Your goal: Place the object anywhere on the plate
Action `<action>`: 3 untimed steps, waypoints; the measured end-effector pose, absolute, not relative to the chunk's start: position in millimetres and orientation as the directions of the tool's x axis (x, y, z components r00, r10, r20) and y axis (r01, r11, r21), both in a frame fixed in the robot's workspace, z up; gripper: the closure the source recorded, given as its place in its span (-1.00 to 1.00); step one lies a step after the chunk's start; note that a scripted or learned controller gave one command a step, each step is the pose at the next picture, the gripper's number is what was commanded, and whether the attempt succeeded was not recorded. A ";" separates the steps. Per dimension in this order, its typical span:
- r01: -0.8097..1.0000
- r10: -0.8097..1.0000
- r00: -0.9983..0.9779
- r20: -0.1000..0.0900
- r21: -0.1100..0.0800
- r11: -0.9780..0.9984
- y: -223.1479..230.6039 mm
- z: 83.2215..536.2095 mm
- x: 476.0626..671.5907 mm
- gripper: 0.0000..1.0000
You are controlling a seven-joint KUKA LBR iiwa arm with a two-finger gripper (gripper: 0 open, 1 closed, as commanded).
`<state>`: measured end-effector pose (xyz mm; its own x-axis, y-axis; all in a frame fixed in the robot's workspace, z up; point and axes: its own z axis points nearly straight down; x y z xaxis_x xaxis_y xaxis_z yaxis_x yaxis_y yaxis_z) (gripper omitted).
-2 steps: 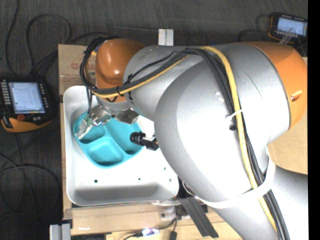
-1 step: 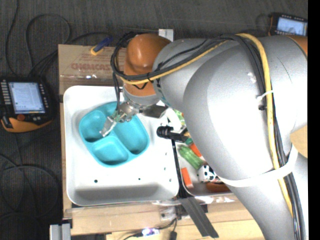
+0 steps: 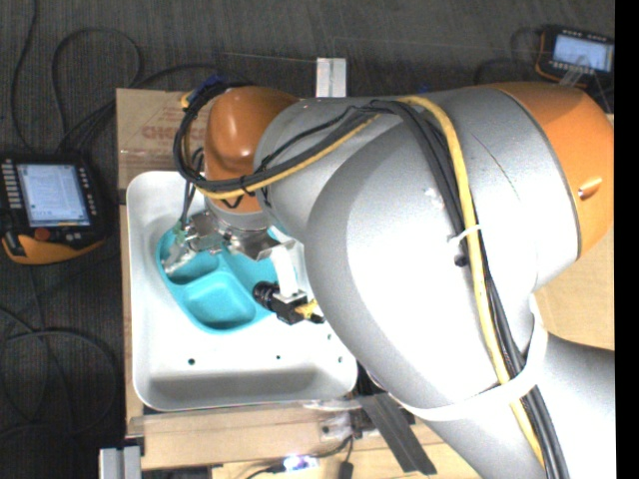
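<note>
Dark carpet rings the bench where my gripper [image 3: 205,239] hangs over the blue plate [image 3: 222,302] at the white bin's [image 3: 150,347] nine o'clock side; the object is hidden, so I should lower gently before releasing.

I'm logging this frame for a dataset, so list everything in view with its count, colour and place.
bin: one, white, on the bench at centre left.
plate: one, turquoise, squarish, inside the bin under the wrist.
teach pendant: one, black and orange with a lit screen, on the floor at left.
second pendant: one, lit screen, top right.
cardboard: brown, under the bin.
cables: black, on the grey carpet.
arm: one, grey with orange bands, reaching in from the right.
hand: one, metallic, over the plate's left part.
</note>
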<state>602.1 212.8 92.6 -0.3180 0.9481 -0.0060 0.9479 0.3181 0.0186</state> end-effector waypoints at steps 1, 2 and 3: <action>0.949 0.949 -0.315 -0.018 0.029 0.315 207.6 105.4 607.1 1.00; 0.923 0.924 -0.382 -0.009 0.050 0.382 197.3 100.9 543.7 1.00; 0.892 0.893 -0.450 -0.011 0.043 0.450 196.8 102.8 497.6 1.00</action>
<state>497.6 196.8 102.8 -0.4497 0.8931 -0.0107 0.8921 0.4498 0.0433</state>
